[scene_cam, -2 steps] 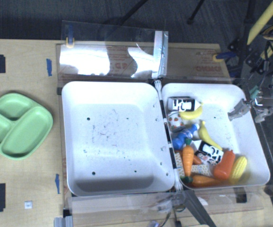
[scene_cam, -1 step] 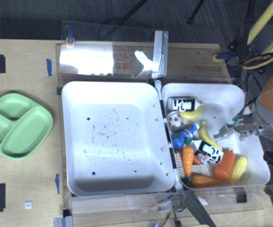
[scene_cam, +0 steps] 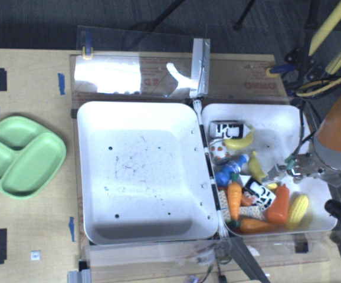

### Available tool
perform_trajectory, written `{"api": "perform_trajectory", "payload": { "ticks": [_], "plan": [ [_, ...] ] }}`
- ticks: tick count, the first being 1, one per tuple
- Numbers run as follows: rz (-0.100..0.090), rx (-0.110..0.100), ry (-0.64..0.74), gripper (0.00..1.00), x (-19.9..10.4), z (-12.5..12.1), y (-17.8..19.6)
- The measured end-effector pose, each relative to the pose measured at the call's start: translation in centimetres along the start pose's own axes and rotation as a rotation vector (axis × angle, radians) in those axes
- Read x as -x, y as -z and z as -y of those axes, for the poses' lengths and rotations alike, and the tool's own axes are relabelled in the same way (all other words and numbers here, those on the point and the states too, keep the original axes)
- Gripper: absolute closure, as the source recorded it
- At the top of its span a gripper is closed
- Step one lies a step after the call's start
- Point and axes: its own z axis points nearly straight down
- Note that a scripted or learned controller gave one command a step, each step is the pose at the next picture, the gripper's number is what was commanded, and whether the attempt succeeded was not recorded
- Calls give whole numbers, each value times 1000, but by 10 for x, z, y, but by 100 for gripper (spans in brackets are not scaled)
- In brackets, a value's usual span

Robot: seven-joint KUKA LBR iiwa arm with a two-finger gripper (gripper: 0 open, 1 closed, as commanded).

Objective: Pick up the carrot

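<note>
The carrot [scene_cam: 233, 199] is a short orange piece standing roughly upright along the left wall of the right bin [scene_cam: 276, 118], among other toy food. The gripper [scene_cam: 289, 168] hangs over the right side of that bin, to the right of the carrot and a little farther back, with several items lying between them. The grey arm with its orange band [scene_cam: 338, 128] comes in from the right edge. Nothing is seen held in the gripper.
Around the carrot lie a blue item [scene_cam: 225, 173], two yellow bananas [scene_cam: 240, 141], a black-and-white box [scene_cam: 259, 193], an orange pepper-like piece [scene_cam: 279, 205], yellow corn [scene_cam: 299, 210] and another orange piece [scene_cam: 254, 223]. The left bin [scene_cam: 94, 175] adjoins it. A green divided plate [scene_cam: 20, 156] sits at far left.
</note>
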Motion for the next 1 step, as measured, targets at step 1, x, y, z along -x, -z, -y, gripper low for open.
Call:
{"api": "perform_trajectory", "payload": {
  "ticks": [1],
  "plan": [
    [-4, -8, -117, 0, -24, 22, 3]
  ]
}}
